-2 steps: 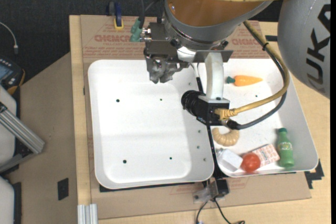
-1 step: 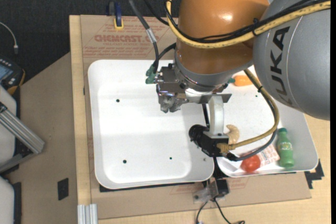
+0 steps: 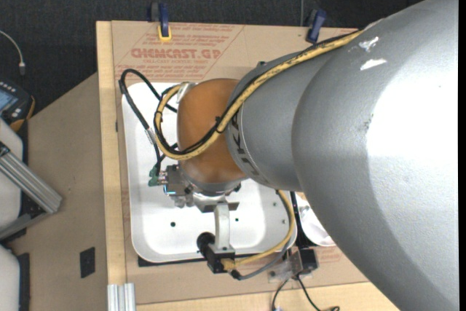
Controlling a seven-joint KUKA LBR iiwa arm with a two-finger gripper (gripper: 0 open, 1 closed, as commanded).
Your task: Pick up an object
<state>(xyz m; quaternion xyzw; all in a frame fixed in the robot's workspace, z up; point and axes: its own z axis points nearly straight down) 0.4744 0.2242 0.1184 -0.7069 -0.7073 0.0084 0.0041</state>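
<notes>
The grey arm (image 3: pixel 364 127) reaches in from the right and takes up most of the right half of the camera view, its thick upper link slanting down and to the left over the bench. Its orange band (image 3: pixel 204 131) sits above the wrist, which points steeply downward over the middle of the left bin (image 3: pixel 145 229). A yellow cable and a black cable loop out from the wrist on its left side and arch over the bin's far-left corner. Below the band, the metal body of the gripper (image 3: pixel 195 194) hangs low over the white floor of the left bin, roughly at its centre. The wrist hides its lower end, so whether the jaws are apart or together cannot be told, nor whether they touch anything. Any object under the wrist is hidden by it, and the bare floor around the gripper shows two small dark dots. A corner of the right bin (image 3: pixel 320 229) peeks out below the arm. Both bins rest on a brown board (image 3: pixel 175 53) printed in red and held at its far edge by two blue clamps (image 3: pixel 162 17)
</notes>
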